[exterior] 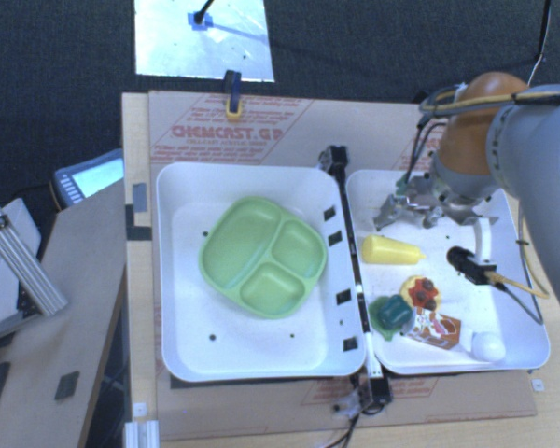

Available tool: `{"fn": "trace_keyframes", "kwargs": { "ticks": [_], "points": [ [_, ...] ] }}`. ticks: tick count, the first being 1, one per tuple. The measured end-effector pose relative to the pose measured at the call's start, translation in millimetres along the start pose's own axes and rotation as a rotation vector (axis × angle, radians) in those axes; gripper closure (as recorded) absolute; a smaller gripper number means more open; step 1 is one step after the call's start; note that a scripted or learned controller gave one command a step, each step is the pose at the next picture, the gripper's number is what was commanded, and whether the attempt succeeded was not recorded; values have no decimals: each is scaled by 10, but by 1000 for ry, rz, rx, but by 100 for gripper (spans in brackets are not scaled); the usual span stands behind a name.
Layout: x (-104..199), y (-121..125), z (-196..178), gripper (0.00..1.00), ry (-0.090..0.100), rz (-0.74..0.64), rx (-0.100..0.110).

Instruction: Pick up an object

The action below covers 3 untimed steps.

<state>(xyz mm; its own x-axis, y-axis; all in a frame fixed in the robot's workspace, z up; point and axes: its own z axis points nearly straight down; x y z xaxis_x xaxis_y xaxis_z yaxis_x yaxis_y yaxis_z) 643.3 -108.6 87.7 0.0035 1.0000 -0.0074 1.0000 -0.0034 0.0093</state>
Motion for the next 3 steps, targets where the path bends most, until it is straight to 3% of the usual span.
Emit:
{"fn": "trace_keyframes", "kwargs": {
  "ticks": [1, 3],
  "points": [
    [38, -3, -100, 100, 6, -2, 4],
    [75, 156, -1129, 100, 6, -8, 1]
  ]
}}
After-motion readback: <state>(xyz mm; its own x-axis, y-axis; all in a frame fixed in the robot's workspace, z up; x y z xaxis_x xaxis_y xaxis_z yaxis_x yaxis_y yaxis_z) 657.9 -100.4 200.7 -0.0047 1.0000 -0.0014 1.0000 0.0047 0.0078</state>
